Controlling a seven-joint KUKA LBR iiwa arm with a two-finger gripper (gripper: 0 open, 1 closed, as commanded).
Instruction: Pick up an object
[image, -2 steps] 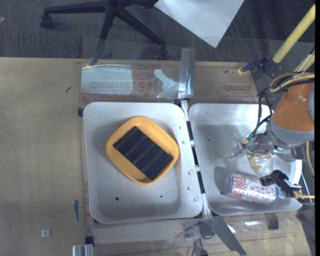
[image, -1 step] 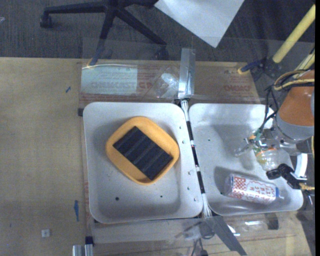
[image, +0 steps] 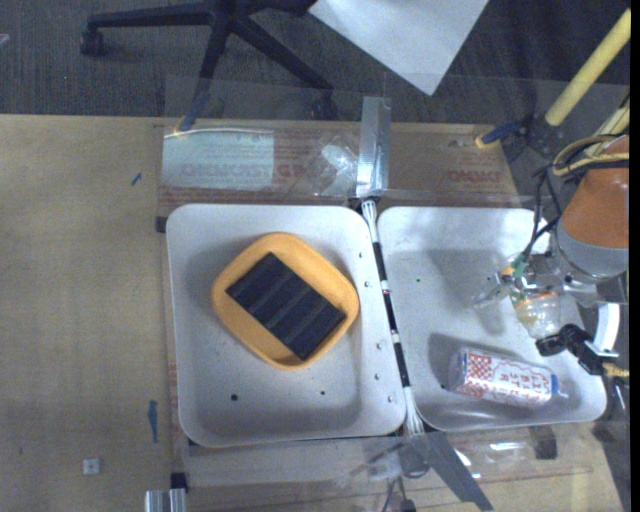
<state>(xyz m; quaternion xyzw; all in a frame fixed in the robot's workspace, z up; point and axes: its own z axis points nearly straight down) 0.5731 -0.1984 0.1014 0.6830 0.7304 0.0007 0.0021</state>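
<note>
Here the gripper (image: 525, 290) hangs over the right bin (image: 440, 250), its grip impossible to make out

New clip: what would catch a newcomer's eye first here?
The yellow pad, dark and ribbed on top, sits askew in the middle of the left bin. In the right bin, a red-and-white patterned tube lies near the front edge, with the gripper over the bin's right side.

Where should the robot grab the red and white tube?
Around its middle, coming straight down from above. The red and white tube lies flat in the right bin, long and narrow, so squeezing across its long sides probably holds best.
</note>
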